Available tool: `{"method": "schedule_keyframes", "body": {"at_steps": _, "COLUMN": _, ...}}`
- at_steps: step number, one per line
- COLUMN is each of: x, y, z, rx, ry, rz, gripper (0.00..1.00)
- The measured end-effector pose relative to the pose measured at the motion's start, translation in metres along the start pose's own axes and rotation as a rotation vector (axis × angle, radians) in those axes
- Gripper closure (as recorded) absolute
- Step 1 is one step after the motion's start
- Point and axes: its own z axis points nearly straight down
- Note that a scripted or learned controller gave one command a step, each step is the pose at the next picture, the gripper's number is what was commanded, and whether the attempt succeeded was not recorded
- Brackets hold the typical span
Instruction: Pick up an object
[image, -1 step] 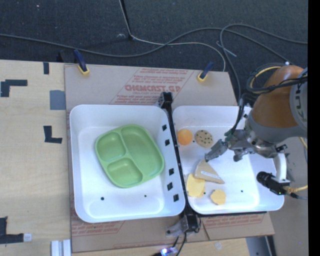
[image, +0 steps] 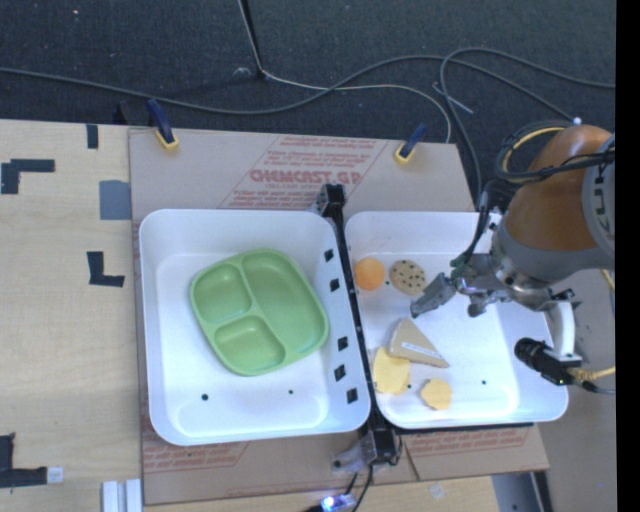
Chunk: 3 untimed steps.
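The right bin (image: 500, 400) holds several toy foods. An orange ball (image: 369, 274) and a speckled cookie (image: 407, 275) lie at its far left. A pale cheese wedge (image: 417, 343) sits in the middle, with a yellow slice (image: 391, 372) and a small orange-yellow piece (image: 436, 394) nearer the front. My gripper (image: 455, 300) hangs over the right bin, just right of the cookie and above the wedge. It is open, with bare bin floor showing between its fingers (image: 432, 299).
In the left bin (image: 160, 330) lies a green divided plate (image: 259, 310). A black divider (image: 345, 300) runs between the bins. Cables cross the dark floor behind the bench, and two clamps (image: 163, 130) hold the cardboard's back edge.
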Motion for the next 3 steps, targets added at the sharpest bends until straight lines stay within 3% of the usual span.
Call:
{"method": "schedule_keyframes", "body": {"at_steps": 2, "x": 0.004, "y": -0.006, "z": 0.114, "rx": -0.002, "ry": -0.002, "rz": 0.001, "gripper": 0.00}}
{"method": "schedule_keyframes", "body": {"at_steps": 3, "x": 0.004, "y": -0.005, "z": 0.101, "rx": -0.003, "ry": -0.002, "rz": 0.000, "gripper": 1.00}}
